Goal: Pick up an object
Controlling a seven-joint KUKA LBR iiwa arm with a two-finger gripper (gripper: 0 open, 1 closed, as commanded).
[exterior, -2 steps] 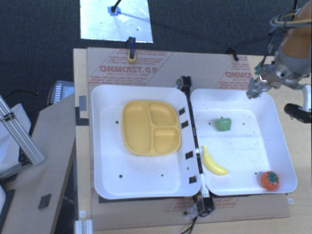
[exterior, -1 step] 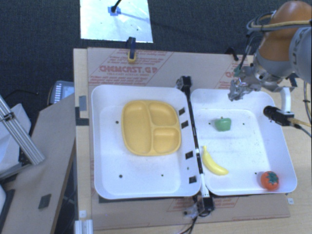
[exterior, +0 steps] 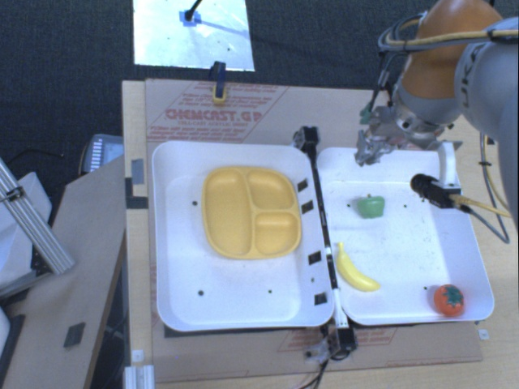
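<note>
Tabletop (exterior: 138, 241): pale wood, carrying a cardboard sheet (exterior: 219, 112) with red printing, on which two shallow white bins sit side by side, touching along a black hinged seam.

Left bin (exterior: 178, 298): holds one yellow divided plate (exterior: 250, 211) with three compartments, lying flat near the bin's centre.

Right bin (exterior: 405, 298): holds three toy foods, well apart from one another.
- Green pepper (exterior: 371, 207): small, upright, in the upper middle of the bin.
- Banana (exterior: 353, 269): yellow, lying flat near the left wall, just beside the seam between the bins.
- Tomato (exterior: 448, 299): red-orange with a green top, in the near right corner.

Arm (exterior: 478, 63): grey, with an orange band (exterior: 450, 31) above the wrist, entering from the right and bending over the far edge of the right bin.

Gripper (exterior: 370, 154): metallic, pointing down over the far left corner of the right bin, above and apart from the green pepper. Nothing is visible between the jaws; whether they are spread or pressed together cannot be told at this angle.

Other items: a black cylindrical fitting (exterior: 430, 190) with a yellow cable by the right bin's far right wall; a yellow-and-black clamp (exterior: 219, 83) at the cardboard's far edge; a reflective square panel (exterior: 193, 23) beyond it on the dark floor.
</note>
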